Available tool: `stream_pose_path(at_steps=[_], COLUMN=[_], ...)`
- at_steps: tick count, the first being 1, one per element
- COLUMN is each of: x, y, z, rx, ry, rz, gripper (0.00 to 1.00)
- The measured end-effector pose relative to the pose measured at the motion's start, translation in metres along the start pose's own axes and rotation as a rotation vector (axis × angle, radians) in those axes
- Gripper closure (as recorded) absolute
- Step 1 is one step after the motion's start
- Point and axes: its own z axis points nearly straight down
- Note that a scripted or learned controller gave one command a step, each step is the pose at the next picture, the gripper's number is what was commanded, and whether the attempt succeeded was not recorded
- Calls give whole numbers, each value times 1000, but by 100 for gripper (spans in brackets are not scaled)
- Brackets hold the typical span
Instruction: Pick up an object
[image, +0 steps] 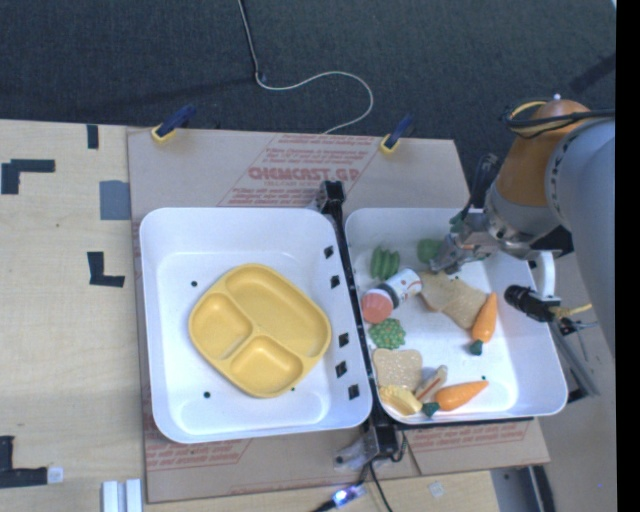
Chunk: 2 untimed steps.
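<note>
The hand (452, 250) hung low over the right bin (530, 395), toward its one o'clock corner, with the grey arm (560, 170) reaching in from three o'clock. Whether it was open or closed could not be made out, and nothing could be seen held in it. Just beside it at nine o'clock lay a small dark green piece (430, 248), likely a toy vegetable, and just below at six o'clock lay a tan bread slice (452, 298), with a carrot (484, 318) touching that slice's three o'clock edge. Further toward nine o'clock sat a green pepper (384, 263) and a red-and-white can (388, 295); a second carrot (460, 394) and a cracker (397, 368) lay near six o'clock. The left bin (170, 400) held a yellow divided plate (260, 328). The green piece looked the nearest target: probably light, hard, smooth plastic, apt to squirt from a loose pinch, so it would best be taken across its narrow middle. The bread slice, flat on the floor, would be harder to grip.
</note>
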Motion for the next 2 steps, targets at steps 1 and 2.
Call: stream_pose_path(at_steps=[1,2], x=[8,5], y=[8,6], z=[-57,-101], rx=[2,4], ry=[0,0], rz=[0,2], gripper=[100,100])
